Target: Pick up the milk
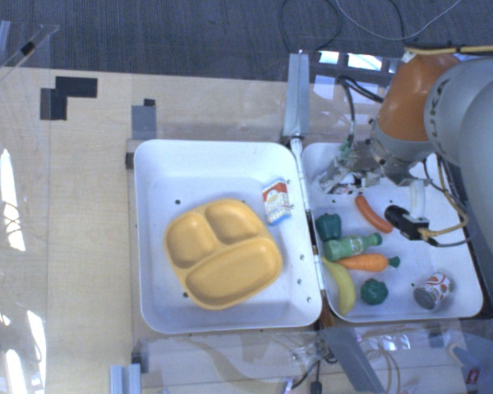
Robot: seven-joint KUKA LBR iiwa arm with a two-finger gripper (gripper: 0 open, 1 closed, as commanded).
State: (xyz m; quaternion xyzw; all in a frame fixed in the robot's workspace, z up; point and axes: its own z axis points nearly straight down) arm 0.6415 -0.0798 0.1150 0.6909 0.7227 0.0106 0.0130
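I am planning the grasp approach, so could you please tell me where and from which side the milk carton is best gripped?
Probably across its long flat sides, from straight above. The milk carton lies flat near the left bin's right wall, long axis running roughly up and down the view. The yellow plate sits close at its lower left, so the tool should close left to right about mid-length, clear of the plate rim and the wall.

The arm (pixel 468 113) runs out past the right edge, so its upper links are cut off, and its bulk hides the far right corner of the right bin (pixel 394 312). The claw (pixel 345 175) is a small tangle of metal and cable; how its parts are set cannot be told. The print on the milk (pixel 276 201) and on the can (pixel 432 290) is too small to read.
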